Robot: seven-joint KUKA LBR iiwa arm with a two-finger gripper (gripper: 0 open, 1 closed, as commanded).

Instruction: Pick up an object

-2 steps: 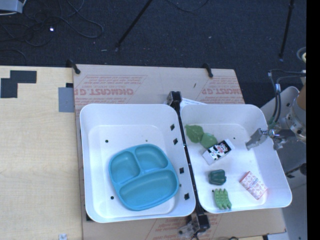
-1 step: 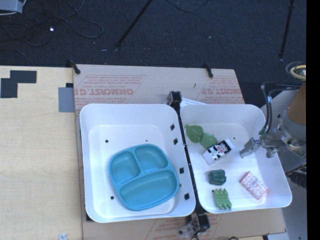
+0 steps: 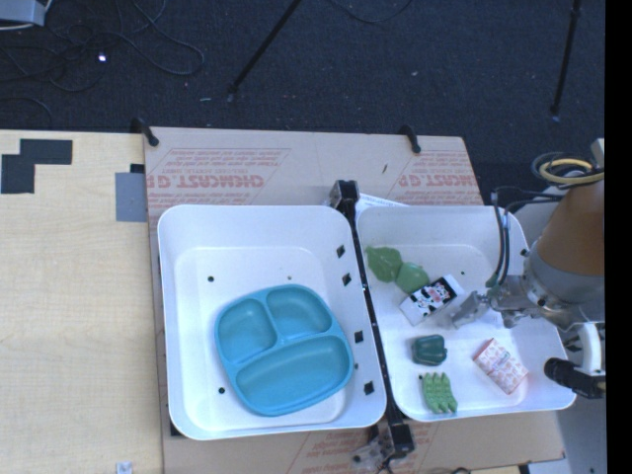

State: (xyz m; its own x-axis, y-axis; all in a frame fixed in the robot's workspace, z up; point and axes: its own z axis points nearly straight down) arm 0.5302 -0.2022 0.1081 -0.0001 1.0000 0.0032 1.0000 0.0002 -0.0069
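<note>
The right bin (image 3: 513, 227) holds several small objects. A light green leafy toy (image 3: 394, 266) lies at its upper left, with a black-and-white carton (image 3: 432, 297) just below it. A dark green pepper-like piece (image 3: 429, 350) and a light green ridged piece (image 3: 439, 392) sit near the front. A pink-and-white packet (image 3: 501, 365) lies at the front right. My gripper (image 3: 468, 310) reaches in from the right and hangs low just right of the carton, above the packet. Nothing shows in its grasp.
The left bin (image 3: 197, 235) holds a blue divided plate (image 3: 284, 349). A black divider (image 3: 360, 294) with clips runs between the bins. The arm's orange band (image 3: 578, 227) and cables (image 3: 504, 235) hang over the right bin's far right edge. Cardboard lies under both bins.
</note>
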